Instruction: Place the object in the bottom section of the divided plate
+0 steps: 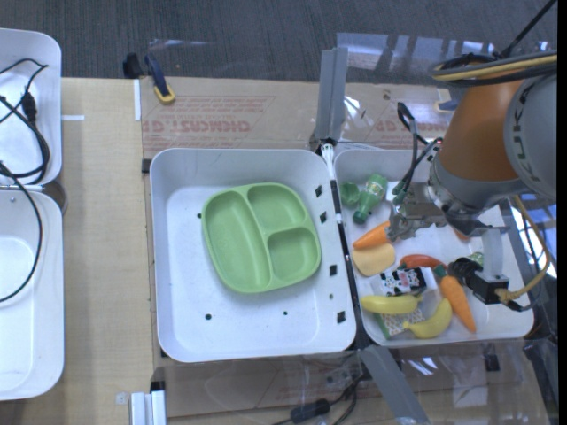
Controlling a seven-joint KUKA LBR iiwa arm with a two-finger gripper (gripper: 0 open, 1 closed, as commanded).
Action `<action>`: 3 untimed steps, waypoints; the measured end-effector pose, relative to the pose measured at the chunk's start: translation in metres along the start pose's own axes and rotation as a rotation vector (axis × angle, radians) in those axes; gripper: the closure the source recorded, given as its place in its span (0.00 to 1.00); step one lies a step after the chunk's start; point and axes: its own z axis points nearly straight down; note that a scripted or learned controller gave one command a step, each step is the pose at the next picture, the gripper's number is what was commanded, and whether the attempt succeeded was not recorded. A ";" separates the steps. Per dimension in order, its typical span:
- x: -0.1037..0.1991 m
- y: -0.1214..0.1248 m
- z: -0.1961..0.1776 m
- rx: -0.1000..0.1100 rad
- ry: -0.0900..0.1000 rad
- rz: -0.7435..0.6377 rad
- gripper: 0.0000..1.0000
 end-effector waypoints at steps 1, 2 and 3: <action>0.062 0.048 0.001 0.003 -0.001 -0.024 1.00; -0.007 -0.031 -0.003 0.001 0.000 -0.122 1.00; 0.053 0.012 0.001 0.002 -0.001 0.043 1.00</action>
